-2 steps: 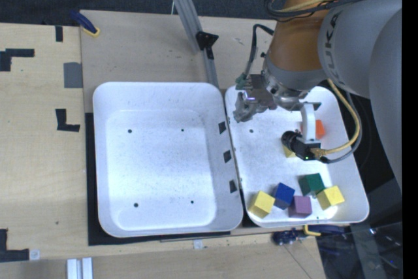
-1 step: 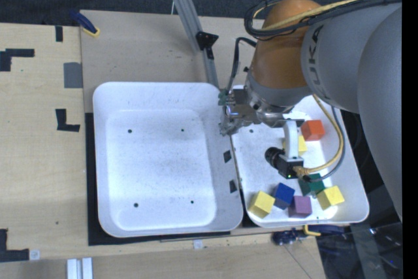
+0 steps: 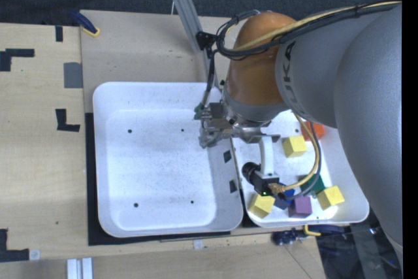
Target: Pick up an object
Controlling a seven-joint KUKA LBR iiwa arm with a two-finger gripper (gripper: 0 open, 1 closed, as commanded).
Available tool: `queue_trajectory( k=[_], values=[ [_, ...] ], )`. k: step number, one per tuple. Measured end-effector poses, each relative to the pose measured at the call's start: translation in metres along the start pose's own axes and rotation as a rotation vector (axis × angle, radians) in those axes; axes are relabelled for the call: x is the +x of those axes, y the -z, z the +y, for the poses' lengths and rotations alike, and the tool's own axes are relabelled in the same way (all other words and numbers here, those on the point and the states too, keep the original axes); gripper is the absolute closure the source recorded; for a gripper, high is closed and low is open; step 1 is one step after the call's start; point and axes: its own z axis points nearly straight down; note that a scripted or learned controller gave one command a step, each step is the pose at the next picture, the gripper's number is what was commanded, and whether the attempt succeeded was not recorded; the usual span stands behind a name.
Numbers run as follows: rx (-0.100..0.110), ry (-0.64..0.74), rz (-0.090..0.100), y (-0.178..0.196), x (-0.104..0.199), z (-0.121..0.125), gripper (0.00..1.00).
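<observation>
1. The left bin [image 3: 157, 160] is seen on the bench [image 3: 130, 42].
2. The gripper [image 3: 210, 131] is poised above the wall between the bins; its state cannot be told.
3. In the right bin [image 3: 353, 209], cubes are scattered: yellow ones [image 3: 294, 146] [image 3: 263, 206] [image 3: 330, 196] and a purple one [image 3: 301, 206]. No long axis is shown by them.

We note a wooden bench [image 3: 140, 42] bearing two white bins [image 3: 157, 163] [image 3: 346, 206] (side by side) on a black mat [image 3: 91, 206].
</observation>
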Motion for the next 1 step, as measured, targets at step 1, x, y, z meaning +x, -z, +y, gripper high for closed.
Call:
queue_trajectory(
  k=[1],
  values=[
    [-0.002,-0.004,0.000,0.0005,-0.0027,0.0011,0.00]
  ],
)
